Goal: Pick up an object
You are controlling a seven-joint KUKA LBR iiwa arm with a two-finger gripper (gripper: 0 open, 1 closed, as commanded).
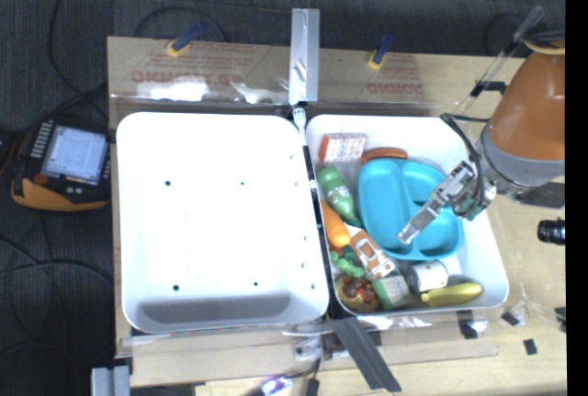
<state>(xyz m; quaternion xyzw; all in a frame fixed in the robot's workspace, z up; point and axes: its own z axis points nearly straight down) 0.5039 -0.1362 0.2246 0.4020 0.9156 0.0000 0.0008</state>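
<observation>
Near edge of right bin (496,247): yellow banana-shaped toy (450,293) lying flat along the near wall, toward the near right corner. Just left of it a small white-capped jar (424,276), then a green can (390,290) on its side, then a red-and-green cluster (354,288) in the near left corner, too jumbled to name. All touching or nearly so.

Mid bin: blue plastic dish (397,201), biggest piece, tilted and resting over its neighbours. Gripper (410,235) low over the dish's near rim, arm (533,123) coming in over the right wall. Fingers narrow, close together, nothing visible between them; contact with the dish not certain. Orange carrot toy (334,224) and small orange-white carton (367,254) along the left wall.

Far end: green bottle-like piece (336,192) by the left wall, patterned box (343,148) in the far left corner, brown strip (384,154) behind the dish. Left bin (211,229) beyond the divider.

Risks, judged: dish rim likely too broad and slick for so narrow a bite, slip probable. Dish tilted, so a push down could rock it and shove the jar and can. Crowding near the wall leaves little room for fingers beside any small piece; pinch on two things at once possible.
</observation>
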